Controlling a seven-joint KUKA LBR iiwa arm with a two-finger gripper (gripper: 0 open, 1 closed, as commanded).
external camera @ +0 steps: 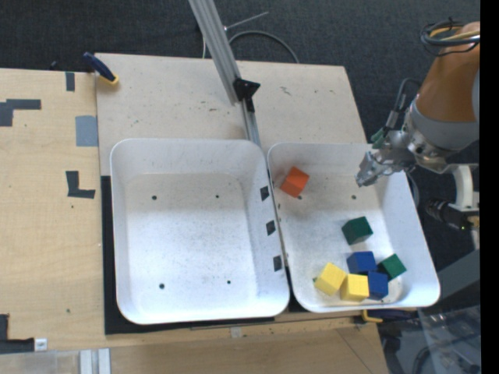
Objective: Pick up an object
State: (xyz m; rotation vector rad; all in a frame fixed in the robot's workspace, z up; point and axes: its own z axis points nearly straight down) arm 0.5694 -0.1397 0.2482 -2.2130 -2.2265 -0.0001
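Observation:
The right bin (405, 209) holds several small blocks. An orange block (295, 181) lies near its back left, apart from the others. A dark green block (357, 229) sits mid-bin. At the front lie two yellow blocks (330, 278) (357, 287), a blue block (366, 268) and another green one (393, 266), packed close together. My gripper (369, 171) hangs over the bin's back right part, to the right of the orange block and above the dark green one. Nothing shows between its fingers.
The left bin (125, 209) stands beside the right one, sharing a raised divider (269, 209). A slanted metal rail (218, 41) crosses the bench behind the bins. A blue and yellow tool (101, 68) lies at the back left of the bench.

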